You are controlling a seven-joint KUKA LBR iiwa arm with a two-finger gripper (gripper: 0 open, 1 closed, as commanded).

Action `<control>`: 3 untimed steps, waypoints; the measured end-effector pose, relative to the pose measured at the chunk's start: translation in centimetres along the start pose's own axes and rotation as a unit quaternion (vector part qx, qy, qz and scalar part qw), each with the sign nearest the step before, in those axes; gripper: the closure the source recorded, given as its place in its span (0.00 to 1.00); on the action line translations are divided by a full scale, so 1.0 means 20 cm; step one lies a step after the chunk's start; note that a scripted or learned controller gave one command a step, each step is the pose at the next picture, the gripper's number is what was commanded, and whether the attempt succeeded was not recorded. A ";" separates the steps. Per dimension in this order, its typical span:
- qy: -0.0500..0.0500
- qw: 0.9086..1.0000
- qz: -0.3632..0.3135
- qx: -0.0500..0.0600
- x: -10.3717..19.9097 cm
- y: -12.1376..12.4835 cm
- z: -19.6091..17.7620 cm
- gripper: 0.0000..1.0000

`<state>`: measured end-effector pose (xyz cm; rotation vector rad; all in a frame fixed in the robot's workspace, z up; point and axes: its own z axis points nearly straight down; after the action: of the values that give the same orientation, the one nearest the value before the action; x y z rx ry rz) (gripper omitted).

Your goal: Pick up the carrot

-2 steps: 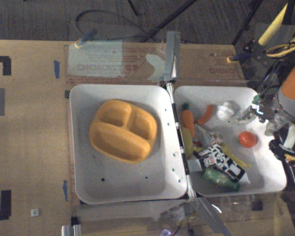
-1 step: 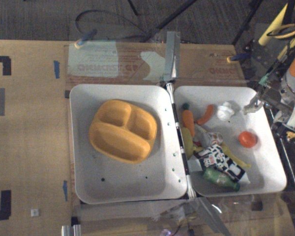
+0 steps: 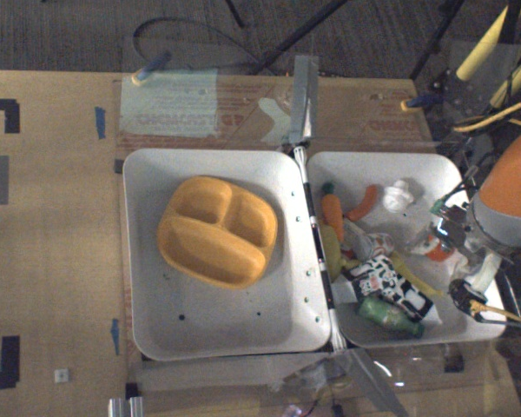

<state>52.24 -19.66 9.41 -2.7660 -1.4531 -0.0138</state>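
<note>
The carrot (image 3: 332,208), a smooth tapered orange cone with a green top, lies near the left wall of the right bin (image 3: 378,162), well apart from the gripper (image 3: 463,278). Its finger state cannot be told. Between them lie a glossy black-and-white carton (image 3: 391,285) and a green bottle (image 3: 389,314).

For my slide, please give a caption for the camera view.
Arm at right bin's edge; carrot near divider; yellow tray in left bin.
</note>
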 end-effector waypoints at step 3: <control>-0.001 0.998 -0.063 -0.004 0.29 0.40 0.03 0.00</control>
<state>62.07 -19.47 8.78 -2.6750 -1.6296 -0.0192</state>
